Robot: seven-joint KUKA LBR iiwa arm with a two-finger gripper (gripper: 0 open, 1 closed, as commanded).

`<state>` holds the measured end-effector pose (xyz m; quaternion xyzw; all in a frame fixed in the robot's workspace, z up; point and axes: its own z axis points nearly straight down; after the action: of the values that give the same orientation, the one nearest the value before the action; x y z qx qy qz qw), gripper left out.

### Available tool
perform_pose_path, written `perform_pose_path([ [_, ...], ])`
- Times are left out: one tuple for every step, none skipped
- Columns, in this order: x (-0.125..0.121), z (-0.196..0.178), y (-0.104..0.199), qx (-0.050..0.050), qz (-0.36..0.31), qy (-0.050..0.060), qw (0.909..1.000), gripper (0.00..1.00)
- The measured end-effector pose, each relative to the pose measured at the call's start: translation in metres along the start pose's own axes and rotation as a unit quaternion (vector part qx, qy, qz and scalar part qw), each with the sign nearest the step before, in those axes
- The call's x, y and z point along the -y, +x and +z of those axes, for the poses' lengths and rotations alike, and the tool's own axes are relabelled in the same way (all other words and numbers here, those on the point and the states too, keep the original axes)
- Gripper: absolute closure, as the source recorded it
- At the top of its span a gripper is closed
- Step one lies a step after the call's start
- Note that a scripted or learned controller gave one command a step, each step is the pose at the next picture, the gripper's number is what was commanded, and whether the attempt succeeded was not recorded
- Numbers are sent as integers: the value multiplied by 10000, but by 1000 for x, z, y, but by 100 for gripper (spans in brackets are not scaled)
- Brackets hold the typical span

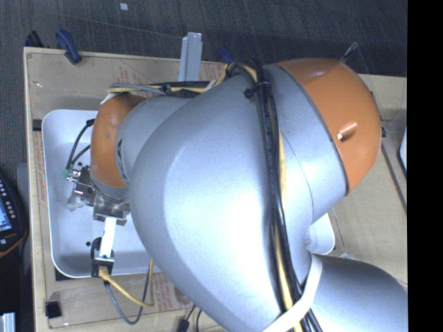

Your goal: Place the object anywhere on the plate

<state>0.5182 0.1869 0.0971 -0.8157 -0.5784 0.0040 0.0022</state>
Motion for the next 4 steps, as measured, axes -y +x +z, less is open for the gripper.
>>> perform_pose_path([
  [50, -15, 9, -2, 56, -11, 10000, 0],
  [7, -131, 31, -17, -217, -22, 9998, 0],
  [9, -140, 34, -1, -287, 6, 9996, 100],
  [-43, -86, 48, -4, -1640, -21, 9865, 100],
])
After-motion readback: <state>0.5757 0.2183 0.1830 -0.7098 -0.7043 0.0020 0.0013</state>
